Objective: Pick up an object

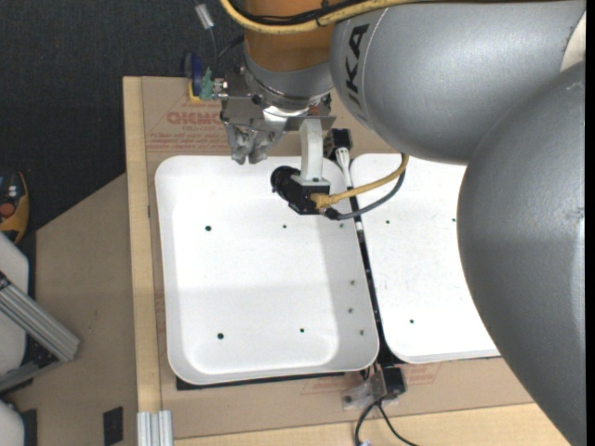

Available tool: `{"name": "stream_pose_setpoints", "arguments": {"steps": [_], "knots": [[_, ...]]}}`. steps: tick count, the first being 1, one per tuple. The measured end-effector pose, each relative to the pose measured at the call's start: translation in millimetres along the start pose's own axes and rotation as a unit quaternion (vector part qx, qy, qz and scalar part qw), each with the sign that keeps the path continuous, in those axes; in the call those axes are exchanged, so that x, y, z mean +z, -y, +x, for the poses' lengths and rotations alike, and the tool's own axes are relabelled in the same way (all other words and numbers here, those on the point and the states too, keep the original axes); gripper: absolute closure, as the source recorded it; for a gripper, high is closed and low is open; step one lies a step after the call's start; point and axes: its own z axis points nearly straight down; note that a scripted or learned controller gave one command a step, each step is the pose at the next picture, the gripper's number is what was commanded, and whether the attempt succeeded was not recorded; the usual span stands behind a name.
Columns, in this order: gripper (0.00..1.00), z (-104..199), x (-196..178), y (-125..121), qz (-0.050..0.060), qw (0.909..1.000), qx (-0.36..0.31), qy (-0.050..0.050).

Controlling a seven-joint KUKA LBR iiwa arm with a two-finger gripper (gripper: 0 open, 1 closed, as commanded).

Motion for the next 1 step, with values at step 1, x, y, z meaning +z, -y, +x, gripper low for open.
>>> {"name": "stream_pose_setpoints", "arguments": {"steps": [1], "knots": [[1.00,0.0,-26.5,14.2,0.000,1.0000,0.000,0.000]]}}
